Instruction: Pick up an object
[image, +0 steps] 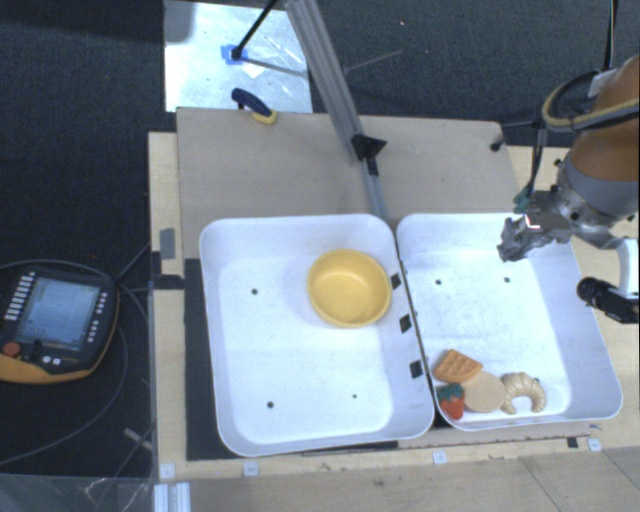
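A: Gripper (517, 243) first: it hangs over the far part of the right bin (590, 340), near that bin's back rim, on the grey arm (605, 150) reaching in from the right. Nothing sits between its tips. Open or closed? It is too small and dark here to tell.

B: And what could it pick up?

A: 4 small items huddle in the right bin's near corner: an orange ridged piece (457, 365), a pale round piece (484, 392), a croissant-shaped toy (525, 392), and something red with a green bit (452, 401), possibly a toy fruit. They touch one another, likely because the bin's sloping wall gathers them there.

B: The left bin (240, 330)?

A: 1 yellow bowl (348, 287), upright, near its far right part, well apart from the gripper.

B: So the pick is not yet made.

A: I judge so. The gripper stands well apart from the cluster, and the tight packing against the wall could make a clean grasp awkward; the croissant-shaped toy at the outer end looks the most reachable.
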